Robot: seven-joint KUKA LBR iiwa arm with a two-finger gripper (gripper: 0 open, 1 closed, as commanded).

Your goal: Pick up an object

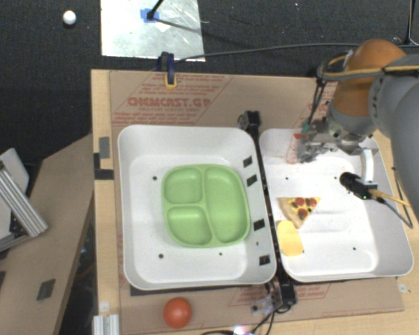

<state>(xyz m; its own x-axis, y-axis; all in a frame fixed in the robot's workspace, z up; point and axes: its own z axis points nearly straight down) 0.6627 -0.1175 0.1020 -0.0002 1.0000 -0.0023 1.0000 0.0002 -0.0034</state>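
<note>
- The gripper (309,147) hangs low over the far-left part of the right bin (384,257); whether it is spread or pressed together cannot be told.
- A pizza slice (299,207) lies near the right bin's left wall, with a pale yellow piece (289,239) just in front of it, touching or nearly so.
- A green divided tray (205,204) sits in the middle of the left bin (140,159).
- An orange-red ball (177,312) rests on the surface in front of the left bin.
</note>
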